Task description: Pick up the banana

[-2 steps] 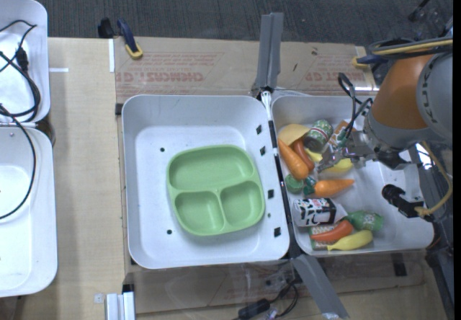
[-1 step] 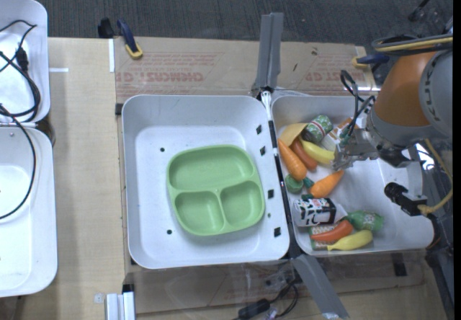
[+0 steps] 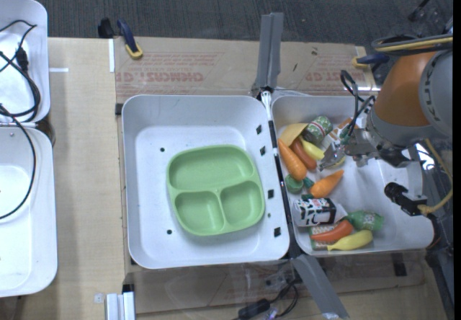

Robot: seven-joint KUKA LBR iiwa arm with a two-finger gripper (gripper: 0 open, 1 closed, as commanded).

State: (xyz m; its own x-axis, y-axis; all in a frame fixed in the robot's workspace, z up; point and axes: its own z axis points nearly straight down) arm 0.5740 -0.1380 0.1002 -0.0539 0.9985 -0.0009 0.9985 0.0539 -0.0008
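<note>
- Banana (image 3: pixel 352 241) is lying along the front wall of the right bin (image 3: pixel 403 236), well apart from the gripper (image 3: pixel 333 158), which is hovering over the pile in that bin's back left part.
- Whether the fingers are open or closed is not something I can tell; they are blurring into the clutter beneath, and nothing is visibly sitting between them.
- Lying against the banana's upper side are a red-orange pepper-like piece (image 3: pixel 333 230) and a green vegetable (image 3: pixel 367 221), and a black-and-white carton (image 3: pixel 315 211) is sitting just to their left.
- Under and beside the gripper, two orange carrots (image 3: pixel 291 158) (image 3: pixel 328 184), a small yellow piece (image 3: pixel 312 150) and a green-labelled can (image 3: pixel 318 127) are crowding together.
- Sitting in the left bin (image 3: pixel 144 167) is a pale green plastic tray (image 3: pixel 214 189) with three compartments and rounded corners.
- Both bins are looking smooth, white and shallow, and they are resting on a pale wooden desk (image 3: pixel 79 131) with brown cardboard (image 3: pixel 187 66) behind them.
- The banana is looking glossy, curved and plastic-like.
</note>
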